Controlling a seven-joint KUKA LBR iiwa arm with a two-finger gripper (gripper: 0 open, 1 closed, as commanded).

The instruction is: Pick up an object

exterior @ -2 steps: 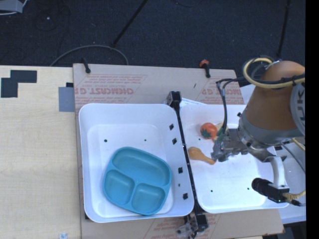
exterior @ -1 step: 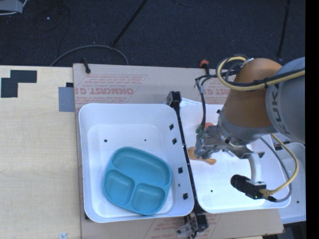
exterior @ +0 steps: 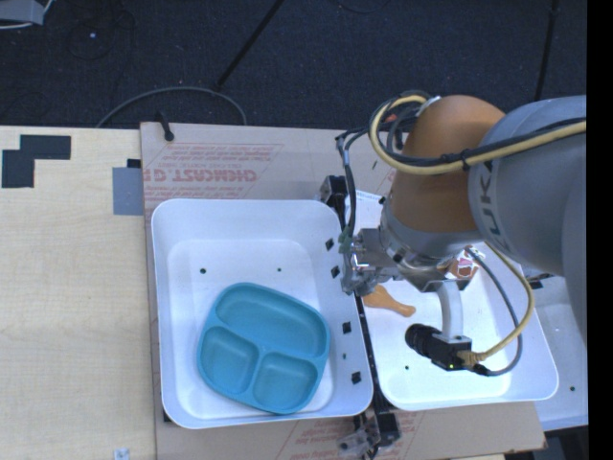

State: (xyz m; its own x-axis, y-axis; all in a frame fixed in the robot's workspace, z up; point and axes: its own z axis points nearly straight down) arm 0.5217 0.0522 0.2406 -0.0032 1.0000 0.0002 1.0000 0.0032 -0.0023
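grey robot arm point(exterior: 536, 190) with its rounded orange band sits highest, reaching in well to the right of the blue three-compartment plastic plate point(exterior: 263, 348). below the band the gripper point(exterior: 364, 276) hangs just past the plate's upper right corner, over the seam where the two bins meet. the wrist covers it from above, so i cannot tell whether it is released or clenched, and nothing can be seen held in it.

just right of the gripper, and right of the plate, a small flat orange-tan piece with a narrow stem point(exterior: 393, 303) lies on the floor of the right shallow white bin point(exterior: 498, 391), partly under the wrist. further right of the plate, a small red and white thing point(exterior: 464, 267) peeks out beneath the arm, too hidden to name.

the plate itself lies flat in the left shallow white bin point(exterior: 192, 218), toward its lower right corner. both bins rest on a brown cardboard sheet with red print point(exterior: 211, 166), which shows above the plate. left of the plate stretches the pale wooden bench top point(exterior: 67, 305), with a grey square patch point(exterior: 125, 190) and black patches point(exterior: 38, 156) on it. far above the plate is dark carpet point(exterior: 192, 46).
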